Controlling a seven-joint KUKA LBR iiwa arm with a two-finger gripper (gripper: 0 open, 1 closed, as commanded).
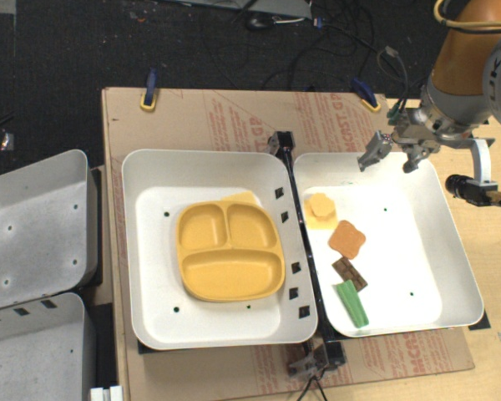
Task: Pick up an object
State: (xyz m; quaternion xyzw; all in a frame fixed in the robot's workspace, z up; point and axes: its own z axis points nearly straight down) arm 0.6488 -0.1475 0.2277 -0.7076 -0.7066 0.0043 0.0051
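1. Camera view, the bins: two white bins sit side by side on the bench. The left bin holds a yellow tray with three compartments. The right bin holds four small things in a loose line near its left wall.

2. Camera view, the things: nearest the back is a pale yellow piece. Just in front of it lies an orange piece, then a small brown block, then a green stick nearest the front. The brown block and green stick look to be touching end to end; the yellow and orange pieces lie close but apart.

3. Camera view, the arm: the arm hangs over the back right corner of the right bin. Its gripper is above the bin's back edge, fingers spread wide, with nothing between them. It is well apart from all four things.

4. Step in hand: I judge this to be the approach, before any grasp. No thing has been picked up yet.

5. Next move: the gripper would need to travel forward and to the view's left over one piece, turn so its open fingers straddle it, then descend and close. The orange piece looks the easiest choice, as it has free space around it; the brown block and green stick risk being caught together.
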